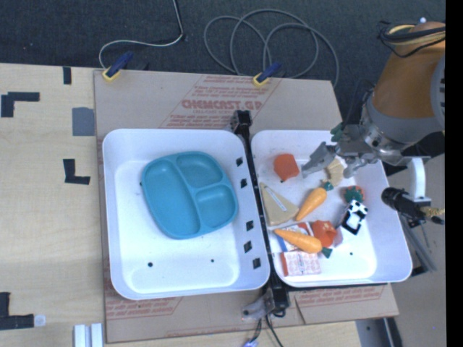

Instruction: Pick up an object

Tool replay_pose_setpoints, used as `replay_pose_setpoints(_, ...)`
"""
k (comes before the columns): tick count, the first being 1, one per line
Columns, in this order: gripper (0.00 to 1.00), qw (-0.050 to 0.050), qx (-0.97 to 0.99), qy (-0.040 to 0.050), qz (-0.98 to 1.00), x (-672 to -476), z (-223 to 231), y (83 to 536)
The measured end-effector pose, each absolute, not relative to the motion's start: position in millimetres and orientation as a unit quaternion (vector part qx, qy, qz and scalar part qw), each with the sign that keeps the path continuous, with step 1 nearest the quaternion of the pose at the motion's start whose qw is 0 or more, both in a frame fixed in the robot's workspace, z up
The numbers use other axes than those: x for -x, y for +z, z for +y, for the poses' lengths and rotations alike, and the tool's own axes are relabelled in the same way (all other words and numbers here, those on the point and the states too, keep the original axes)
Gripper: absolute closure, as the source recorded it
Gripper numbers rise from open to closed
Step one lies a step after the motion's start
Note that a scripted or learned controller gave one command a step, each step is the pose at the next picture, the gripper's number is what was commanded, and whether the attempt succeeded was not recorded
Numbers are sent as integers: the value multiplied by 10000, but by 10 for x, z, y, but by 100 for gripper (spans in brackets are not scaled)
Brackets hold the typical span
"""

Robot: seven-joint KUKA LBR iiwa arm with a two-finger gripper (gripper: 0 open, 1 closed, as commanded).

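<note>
While the gripper hovers with jaws apart and empty over the right bin, toy carrots, an orange block and cards crowd together below; a descent could pinch two at once. What lies beneath the jaws is hard to make out.
</note>
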State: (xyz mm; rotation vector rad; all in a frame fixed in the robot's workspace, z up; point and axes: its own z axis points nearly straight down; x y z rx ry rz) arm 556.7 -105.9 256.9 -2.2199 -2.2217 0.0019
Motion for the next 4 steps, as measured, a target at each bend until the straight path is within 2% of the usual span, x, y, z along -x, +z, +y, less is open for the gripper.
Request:
replay_pose_setpoints(1, 0, 5, 7065, 7, -7077, -6388, -933, 2256)
replay_pose_setpoints(3, 0, -8, 7063, 5, -7079, -6685, -1008, 861)
replay_pose_setpoints(4, 100, -6, 7059, 6, -7083, -6685, -1001, 956)
